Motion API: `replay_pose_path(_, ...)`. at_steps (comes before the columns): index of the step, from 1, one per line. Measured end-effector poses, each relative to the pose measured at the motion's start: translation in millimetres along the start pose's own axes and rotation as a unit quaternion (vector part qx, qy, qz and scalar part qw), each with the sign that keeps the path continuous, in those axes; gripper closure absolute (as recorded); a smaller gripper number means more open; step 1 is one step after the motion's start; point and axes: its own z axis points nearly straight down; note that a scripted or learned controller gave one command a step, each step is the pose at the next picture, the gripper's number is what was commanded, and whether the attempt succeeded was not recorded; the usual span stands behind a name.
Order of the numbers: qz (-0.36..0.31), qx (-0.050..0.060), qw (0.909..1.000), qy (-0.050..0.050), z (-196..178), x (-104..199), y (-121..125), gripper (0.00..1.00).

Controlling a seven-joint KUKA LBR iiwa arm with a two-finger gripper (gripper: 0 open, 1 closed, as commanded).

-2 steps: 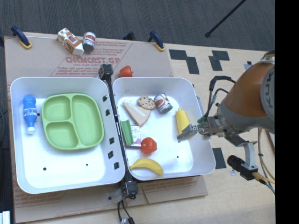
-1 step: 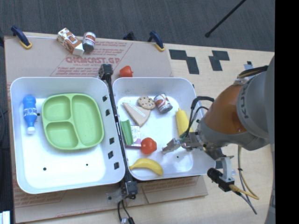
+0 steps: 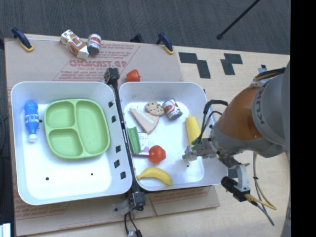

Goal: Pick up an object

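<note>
The right bin (image 3: pixel 163 89) holds a cookie (image 3: pixel 154 108), a small red-and-white can (image 3: pixel 172 109), a pale wedge of sandwich (image 3: pixel 145 120), a corn cob (image 3: pixel 192 128), a green packet (image 3: pixel 135 139), a red tomato (image 3: pixel 157 153) and a banana (image 3: pixel 155 176). My gripper (image 3: pixel 190 154) hangs low over the right side of this bin, just below the corn cob and right of the tomato. Nothing shows between its tips.
The left bin (image 3: pixel 29 181) holds a green divided plate (image 3: pixel 77 128) and a blue bottle (image 3: pixel 31 118). On the cardboard behind the bins lie a small carton (image 3: pixel 73 42), a can (image 3: pixel 94 44) and a red item (image 3: pixel 133 75). The arm's bulk (image 3: pixel 247 120) overhangs the right bin's right rim.
</note>
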Motion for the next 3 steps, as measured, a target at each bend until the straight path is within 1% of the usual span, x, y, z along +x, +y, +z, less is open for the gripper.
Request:
replay_pose_path(1, 0.002, -0.005, 1.0, -0.003, -176.8, 21.2, 0.8, 1.0)
replay_pose_path(2, 0.002, -0.004, 1.0, -0.002, -176.2, 21.3, 0.5, 0.0)
replay_pose_path(3, 0.003, 0.001, 1.0, 0.0, -3.8, 15.1, 2.4, 0.0)
